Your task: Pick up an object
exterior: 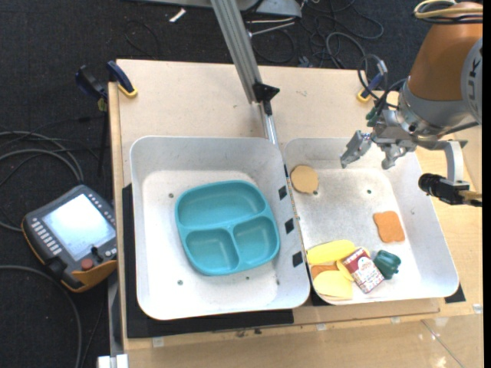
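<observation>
Grey two-finger gripper [374, 152] sits above the far edge of the right-hand shallow white bin [430, 244], fingers spread apart, nothing between them. Arm's orange band is at the top right.

Objects in the right bin:
- round tan cookie-like disc [304, 179] — far-left part of the bin, near the divider, left of the gripper and apart from it
- orange rounded-rectangle cracker-like piece [389, 225] lying flat, right of centre
- cluster at the near edge: yellow banana-like curved piece [330, 252], a flat yellow disc-shaped piece [331, 284] below it, a small red-and-white box [362, 271] tilted against them, and a dark teal plastic piece [387, 263] just right of the box, touching or nearly so

Left-hand shallow white bin [146, 205] holds a teal three-compartment plastic tray [227, 226], roughly centred, turned at a slant.

A silver metal pole [239, 44] runs from the top of frame down to the gap between the bins. Teach pendant with a lit screen [70, 236] on the dark floor to the left of the bench.
</observation>
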Controlling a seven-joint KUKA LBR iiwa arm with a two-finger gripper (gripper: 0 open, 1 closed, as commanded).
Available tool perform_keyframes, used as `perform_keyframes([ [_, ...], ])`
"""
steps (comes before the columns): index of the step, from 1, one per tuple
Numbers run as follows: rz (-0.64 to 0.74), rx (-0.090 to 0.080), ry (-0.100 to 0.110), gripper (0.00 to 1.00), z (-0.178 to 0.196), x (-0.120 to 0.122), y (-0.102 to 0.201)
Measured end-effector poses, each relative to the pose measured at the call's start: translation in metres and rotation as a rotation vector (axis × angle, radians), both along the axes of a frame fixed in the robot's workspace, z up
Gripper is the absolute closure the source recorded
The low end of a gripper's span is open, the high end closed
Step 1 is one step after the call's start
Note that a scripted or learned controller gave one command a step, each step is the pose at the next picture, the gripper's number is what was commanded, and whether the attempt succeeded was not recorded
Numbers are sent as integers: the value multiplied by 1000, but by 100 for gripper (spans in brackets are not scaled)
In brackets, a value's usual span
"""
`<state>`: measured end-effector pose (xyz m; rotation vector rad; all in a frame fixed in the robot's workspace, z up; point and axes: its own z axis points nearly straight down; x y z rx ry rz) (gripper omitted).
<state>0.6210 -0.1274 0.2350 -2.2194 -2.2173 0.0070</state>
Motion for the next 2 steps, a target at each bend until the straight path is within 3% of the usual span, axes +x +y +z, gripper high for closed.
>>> perform_keyframes([
  [2, 3, 0, -1, 0, -103, 12, 3],
])
